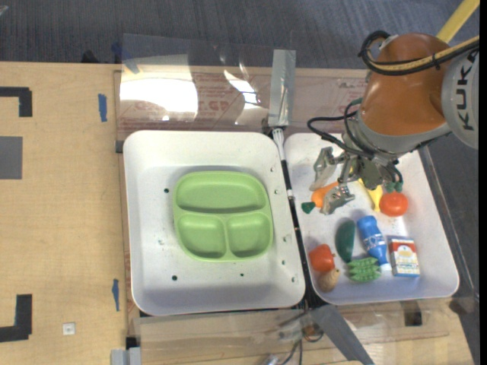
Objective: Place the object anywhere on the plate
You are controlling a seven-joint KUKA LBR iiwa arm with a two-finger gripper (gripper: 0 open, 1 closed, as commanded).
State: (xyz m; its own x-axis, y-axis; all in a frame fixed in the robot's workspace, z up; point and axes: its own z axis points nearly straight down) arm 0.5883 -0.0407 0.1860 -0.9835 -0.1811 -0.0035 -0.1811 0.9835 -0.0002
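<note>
A light green divided plate point(222, 214) lies in the middle of the left bin point(144, 166). My gripper point(336, 181) hangs low over the upper left part of the right bin point(437, 226), under the orange wrist band. Right beneath it lies a small orange carrot with a green tip point(319, 199), touching or nearly touching the gripper's lower end. I cannot tell whether the carrot is held. The plate holds nothing.
The right bin also holds a yellow piece point(374, 197), an orange-red ball point(393, 204), a dark green piece point(346, 239), a blue bottle point(371, 238), a small carton point(404, 256), a red piece point(322, 258), a green bunch point(364, 270) and a tan piece point(329, 280). A ridge point(288, 204) divides the bins.
</note>
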